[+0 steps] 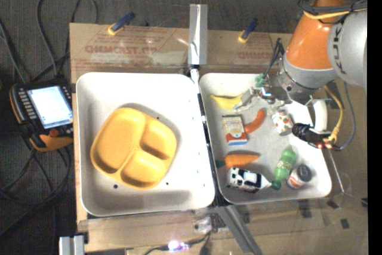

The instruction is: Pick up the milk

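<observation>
Milk (245, 179): black-and-white carton lying on its side at the right bin's (325, 188) front edge, beside the carrot (242, 159).
Claw (258, 94): above the bin's rear, near the banana (225, 101); grip state cannot be told.

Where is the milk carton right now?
The milk carton lies at the right bin's front edge, just below the carrot and left of the green bottle.
</observation>
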